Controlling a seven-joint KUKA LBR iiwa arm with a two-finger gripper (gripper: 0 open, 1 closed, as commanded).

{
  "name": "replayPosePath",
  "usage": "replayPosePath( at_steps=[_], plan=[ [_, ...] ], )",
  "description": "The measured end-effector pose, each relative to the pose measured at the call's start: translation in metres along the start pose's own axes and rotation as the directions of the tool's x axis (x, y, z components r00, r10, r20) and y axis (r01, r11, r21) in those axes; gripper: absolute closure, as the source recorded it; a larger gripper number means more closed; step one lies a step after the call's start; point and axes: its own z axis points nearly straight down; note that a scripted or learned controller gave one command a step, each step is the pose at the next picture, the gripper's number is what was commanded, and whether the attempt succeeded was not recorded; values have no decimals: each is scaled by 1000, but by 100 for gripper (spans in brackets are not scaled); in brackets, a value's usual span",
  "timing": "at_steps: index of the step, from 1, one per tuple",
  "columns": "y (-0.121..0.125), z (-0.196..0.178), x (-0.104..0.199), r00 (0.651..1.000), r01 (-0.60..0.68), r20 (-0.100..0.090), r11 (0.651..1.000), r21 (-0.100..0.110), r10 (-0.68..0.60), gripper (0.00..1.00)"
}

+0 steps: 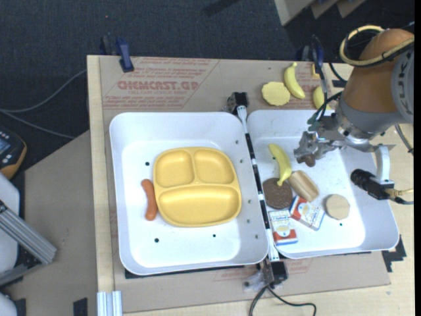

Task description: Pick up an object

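Seen from the fixed overhead camera, the grey arm with its orange band reaches in from the right and hangs its claw (309, 151) low over the upper part of the right bin (378, 239). Whether the claw is open or closed cannot be told at this angle, and nothing is visibly held in it.

The candidates lie clustered below and to its left: a yellow banana (281, 162) just beside the claw, then a bun-like roll (304, 185), a dark round patty (277, 193), a tan round biscuit (337, 207) and two small cartons (297, 220).

In the left bin (125, 176) sit a yellow divided plate (197, 186) and a sausage (150, 199) touching its left edge. On the surface (158, 84) behind the bins lie a second banana (295, 81) and a flat yellow piece (275, 93).

By appearances the pick is not yet made; closing on an object and lifting it remain.
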Motion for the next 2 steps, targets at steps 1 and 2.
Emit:
replayPosePath(
  at_steps=[1, 2],
  plan=[
    [-21, -79, 45, 1000, 6, 1, 1000, -10, -6, 100],
    [16, -67, 78, 1000, 6, 1, 1000, -5, -6, 100]
  ],
)
